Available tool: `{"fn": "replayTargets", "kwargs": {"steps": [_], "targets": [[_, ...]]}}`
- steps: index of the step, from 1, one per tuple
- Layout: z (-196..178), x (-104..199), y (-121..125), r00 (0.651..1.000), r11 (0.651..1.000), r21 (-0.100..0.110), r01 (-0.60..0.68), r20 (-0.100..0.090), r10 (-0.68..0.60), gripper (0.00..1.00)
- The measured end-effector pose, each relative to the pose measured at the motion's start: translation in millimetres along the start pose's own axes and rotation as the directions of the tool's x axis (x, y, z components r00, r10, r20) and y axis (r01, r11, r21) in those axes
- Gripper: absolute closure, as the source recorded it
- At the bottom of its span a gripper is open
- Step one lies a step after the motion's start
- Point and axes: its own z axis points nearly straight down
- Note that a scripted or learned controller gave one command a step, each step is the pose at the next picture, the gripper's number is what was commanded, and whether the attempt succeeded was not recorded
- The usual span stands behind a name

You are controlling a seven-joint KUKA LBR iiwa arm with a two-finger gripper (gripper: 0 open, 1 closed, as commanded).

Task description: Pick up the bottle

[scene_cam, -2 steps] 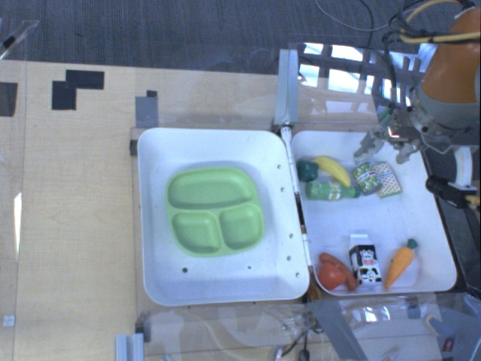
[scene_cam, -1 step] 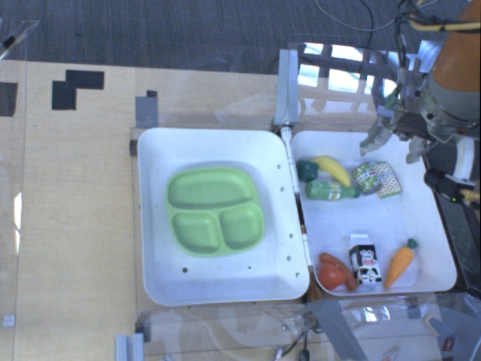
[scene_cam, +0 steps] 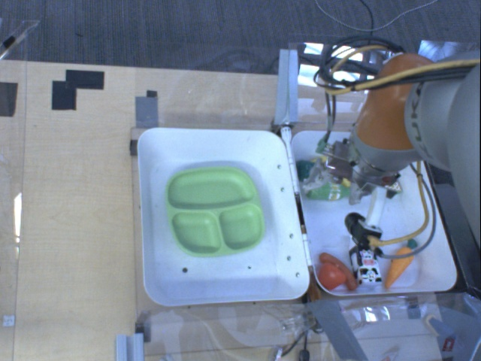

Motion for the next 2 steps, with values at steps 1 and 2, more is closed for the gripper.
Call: {"fn": "replayTargets", "kwargs": {"steps": [1, 2], "targets": [[-12.4, -82.2, 40.4, 0.982, 0.982, -0.003, -0.187, 0.0, 0.187, 0.0], [-11.5, -127.6, 14.1, 0.911, 0.911, 0.0, -0.413, 0.001, 0.413, 0.0]]}}
